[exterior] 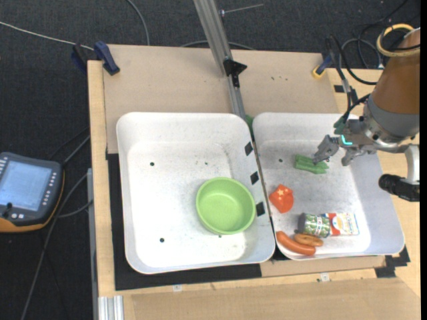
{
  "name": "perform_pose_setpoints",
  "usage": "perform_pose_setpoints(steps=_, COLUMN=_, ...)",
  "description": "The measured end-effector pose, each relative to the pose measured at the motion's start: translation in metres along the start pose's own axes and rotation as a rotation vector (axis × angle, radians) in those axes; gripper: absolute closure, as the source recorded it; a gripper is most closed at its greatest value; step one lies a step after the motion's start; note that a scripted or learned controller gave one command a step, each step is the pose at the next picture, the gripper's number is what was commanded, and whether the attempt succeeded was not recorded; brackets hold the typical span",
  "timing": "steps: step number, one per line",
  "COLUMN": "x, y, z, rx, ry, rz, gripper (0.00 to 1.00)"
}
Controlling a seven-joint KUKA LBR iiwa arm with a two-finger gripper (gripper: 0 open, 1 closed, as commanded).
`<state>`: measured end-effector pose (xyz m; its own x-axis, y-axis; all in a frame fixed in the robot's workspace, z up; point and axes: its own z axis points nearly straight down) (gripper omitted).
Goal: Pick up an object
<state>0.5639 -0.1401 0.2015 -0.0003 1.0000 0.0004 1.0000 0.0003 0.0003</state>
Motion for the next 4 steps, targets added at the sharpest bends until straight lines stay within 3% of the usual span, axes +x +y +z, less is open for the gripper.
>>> perform_pose_setpoints(steps=1, x=0.0, y=0.0, z=0.0, rx=0.0, ry=0.0, rz=0.0, gripper=0.0)
perform_pose_setpoints(steps=3, x=0.001, y=-0.002, z=0.108, rx=0.004, ry=0.0, rz=0.0, gripper=0.0)
perform_pose_setpoints(steps=4, x=0.001, y=-0.001, z=0.095, rx=-0.001, ry=0.0, rz=0.0, gripper=1.0)
